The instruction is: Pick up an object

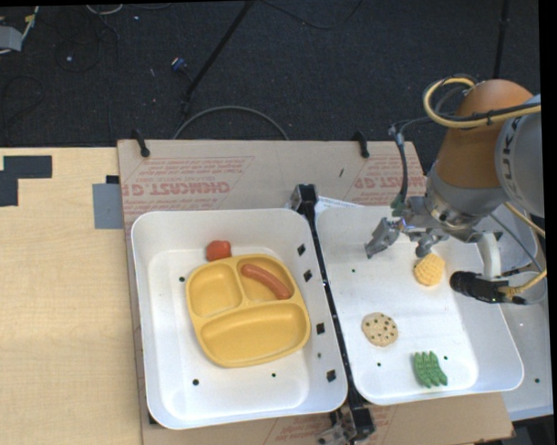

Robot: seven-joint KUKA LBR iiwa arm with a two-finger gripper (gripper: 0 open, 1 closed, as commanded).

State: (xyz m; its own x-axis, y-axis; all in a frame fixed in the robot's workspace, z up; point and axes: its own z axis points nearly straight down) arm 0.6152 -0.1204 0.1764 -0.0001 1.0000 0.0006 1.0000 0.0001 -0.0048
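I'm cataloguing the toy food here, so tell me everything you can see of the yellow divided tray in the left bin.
The yellow divided tray looks like smooth moulded plastic with rounded corners. It has three compartments: two small ones at the far side and one large one nearer the camera. It lies flat on the floor of the left bin, turned slightly askew. A toy sausage lies in its far right compartment, and a small red piece sits just beyond its far edge.

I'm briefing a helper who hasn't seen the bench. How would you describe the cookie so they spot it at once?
Start at the right-hand white bin. Near its middle lies the cookie, a flat tan disc with dark specks. The yellow corn piece above it is lumpy and the green toy below it is ridged; only the cookie is round and speckled.
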